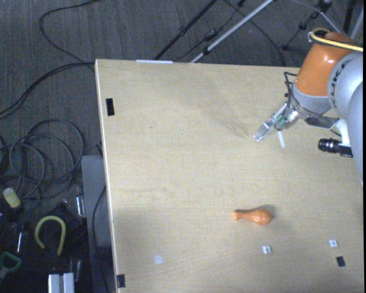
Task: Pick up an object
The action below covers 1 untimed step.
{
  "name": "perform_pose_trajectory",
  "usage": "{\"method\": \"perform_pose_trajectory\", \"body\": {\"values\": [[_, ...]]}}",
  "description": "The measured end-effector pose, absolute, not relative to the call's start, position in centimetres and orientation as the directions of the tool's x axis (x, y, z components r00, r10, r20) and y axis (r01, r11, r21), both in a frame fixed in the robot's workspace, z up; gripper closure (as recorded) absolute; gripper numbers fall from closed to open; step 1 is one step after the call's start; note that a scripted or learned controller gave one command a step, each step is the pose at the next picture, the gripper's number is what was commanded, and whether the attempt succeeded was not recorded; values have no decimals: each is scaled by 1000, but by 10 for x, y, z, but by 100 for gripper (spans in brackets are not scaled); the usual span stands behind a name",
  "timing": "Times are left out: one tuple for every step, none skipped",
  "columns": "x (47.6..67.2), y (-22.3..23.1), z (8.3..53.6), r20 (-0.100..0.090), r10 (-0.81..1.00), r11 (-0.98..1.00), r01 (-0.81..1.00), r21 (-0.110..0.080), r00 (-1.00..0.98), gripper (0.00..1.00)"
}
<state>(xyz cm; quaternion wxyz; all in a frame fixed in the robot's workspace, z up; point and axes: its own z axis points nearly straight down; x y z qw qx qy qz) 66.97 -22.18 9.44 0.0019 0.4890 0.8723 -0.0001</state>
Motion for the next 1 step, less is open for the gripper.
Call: {"method": "perform_pose_trajectory", "body": {"values": [[665,-209,167,-1,939,344,939,1,-344,100]]}}
